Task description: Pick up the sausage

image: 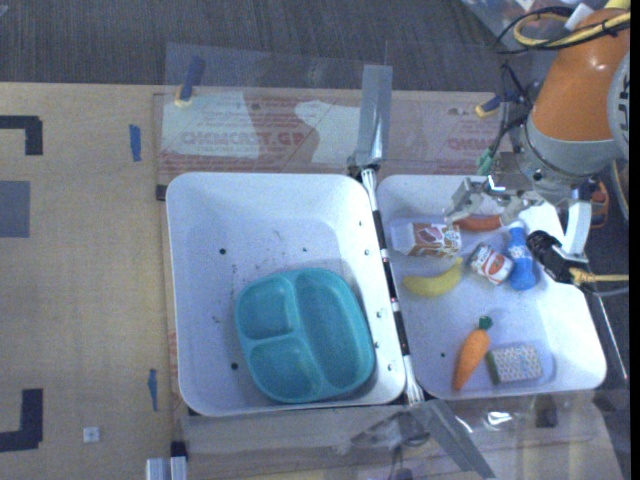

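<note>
Camera view, starting nearest: right bin (575, 363) holding a speckled grey sponge-like block (518, 363) and a toy carrot (470, 356) at its near end. Left bin (200, 268) carrying a teal divided plate (300, 333) in its near half. Further in, a yellow banana (432, 283) near the centre divider, a red-and-white can (490, 263) just right of it, a blue bottle (520, 260) touching the can's right side, and a white printed packet (430, 238) just beyond the banana. Farthest in the right bin, the sausage (482, 222): a slim orange-red rod lying left to right, only partly seen beneath the tool, smooth and rounded, likely to roll or slip if pinched off-centre. Above it, the gripper (490, 200), metal fingers (462, 200) spread apart and straddling the sausage, nothing clamped between them yet.

Step in hand, by judgement: closing on the sausage. Best done by lowering straight down until the fingertips bracket its middle across the short axis, keeping clear of the packet on the left and the bottle on the near right, then closing firmly before lifting vertically. Worth watching for the far wall of the bin, close behind.
</note>
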